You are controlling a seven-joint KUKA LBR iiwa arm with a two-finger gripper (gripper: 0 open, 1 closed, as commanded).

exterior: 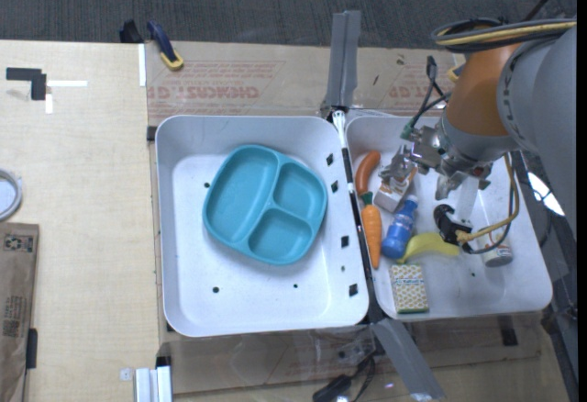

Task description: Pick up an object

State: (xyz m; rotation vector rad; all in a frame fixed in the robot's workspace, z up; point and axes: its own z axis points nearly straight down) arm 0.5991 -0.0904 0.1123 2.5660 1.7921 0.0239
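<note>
1. Candidate objects: the loose items lie in the right bin (514,299), grouped along its left half.
2. Two orange carrots occupy the left edge of that bin. The upper carrot (367,171) lies near the bin's far left corner; the lower carrot (371,235) lies just below it, lengthwise along the divider between the bins.
3. A blue bottle (400,230) lies just right of the lower carrot, its cap end pointing up and right.
4. A yellow banana (429,248) lies beside the bottle's lower end and extends to the right.
5. A small patterned box (409,287) rests flat near the bin's front edge, below the bottle and banana.
6. A small grey-white block (391,199) sits between the upper carrot and the bottle, directly under the gripper.
7. Gripper (401,173): it hangs over the upper left part of the right bin, just above the grey-white block. It cannot be told from this view whether the gripper is parted, closed, or clamped on anything; no object is visibly held.
8. Arm (514,88): the grey arm with its orange band enters from the right, above the right bin. Black and yellow cables trail below the wrist.
9. Left bin (174,235): it contains a blue three-compartment plate (266,203), lying flat near the centre.
10. Bench (73,207): both bins stand side by side on a light wooden surface.
</note>
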